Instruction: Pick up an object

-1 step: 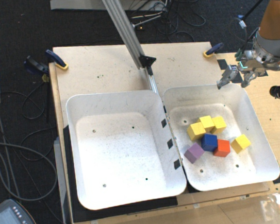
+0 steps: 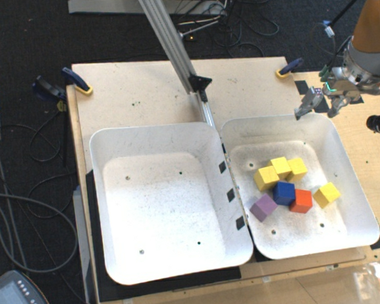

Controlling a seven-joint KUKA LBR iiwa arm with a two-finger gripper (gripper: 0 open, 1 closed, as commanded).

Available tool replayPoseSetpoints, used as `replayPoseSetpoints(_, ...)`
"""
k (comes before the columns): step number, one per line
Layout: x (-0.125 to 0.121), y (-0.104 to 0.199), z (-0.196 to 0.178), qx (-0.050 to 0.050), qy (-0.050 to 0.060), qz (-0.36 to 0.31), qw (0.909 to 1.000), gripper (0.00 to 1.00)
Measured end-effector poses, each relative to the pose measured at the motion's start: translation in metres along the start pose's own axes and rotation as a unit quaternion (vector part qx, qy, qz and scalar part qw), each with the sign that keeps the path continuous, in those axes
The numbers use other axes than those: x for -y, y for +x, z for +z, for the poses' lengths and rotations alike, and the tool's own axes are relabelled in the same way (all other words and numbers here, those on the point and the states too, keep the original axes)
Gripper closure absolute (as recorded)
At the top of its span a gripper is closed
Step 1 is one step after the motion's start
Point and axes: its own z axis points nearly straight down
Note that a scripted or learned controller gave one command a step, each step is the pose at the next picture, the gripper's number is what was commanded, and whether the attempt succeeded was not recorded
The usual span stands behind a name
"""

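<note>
Matte purple cube [image 2: 263, 207] nearest, beside glossy blue [image 2: 285, 192] and orange blocks [image 2: 302, 200].

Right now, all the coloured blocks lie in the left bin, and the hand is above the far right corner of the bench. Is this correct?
Not quite. In the camera view the coloured blocks lie in the right bin, not the left bin. The hand is indeed above the bench's far right corner.

dark carpet [image 2: 20, 97], loose cables [image 2: 22, 202], wooden bench [image 2: 145, 92]
</note>
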Motion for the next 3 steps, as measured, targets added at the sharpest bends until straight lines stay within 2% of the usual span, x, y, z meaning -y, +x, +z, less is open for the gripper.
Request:
replayPoseSetpoints(2,-0.006,0.005,0.126,-0.001,0.002,0.0,1.0,0.0)
replayPoseSetpoints(3,-0.007,0.006,0.127,0.0,0.0,0.0,1.0,0.0)
